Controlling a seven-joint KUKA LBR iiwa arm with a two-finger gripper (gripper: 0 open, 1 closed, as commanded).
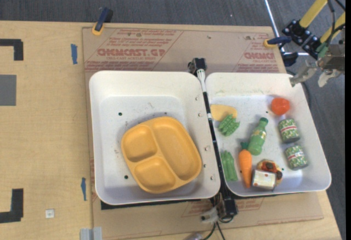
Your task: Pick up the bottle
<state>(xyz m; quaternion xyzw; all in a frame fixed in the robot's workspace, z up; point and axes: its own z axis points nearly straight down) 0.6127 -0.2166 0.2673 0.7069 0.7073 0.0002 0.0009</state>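
Note:
The bottle [258,135] is green with a darker cap and lies tilted in the middle of the right bin [247,90], cap towards the back. It sits between a green pea pod [229,125] and a green-labelled can [288,130]. My gripper [308,78] hangs open over the bin's back right corner, above and well to the right of the bottle, with nothing between its fingers.
Also in the right bin are a red tomato [280,105], a second can [296,156], a carrot [245,165], a small box [266,176], another green pod [229,166] and a yellow wedge [222,111]. In the left bin [109,102] lies a yellow divided plate [160,154].

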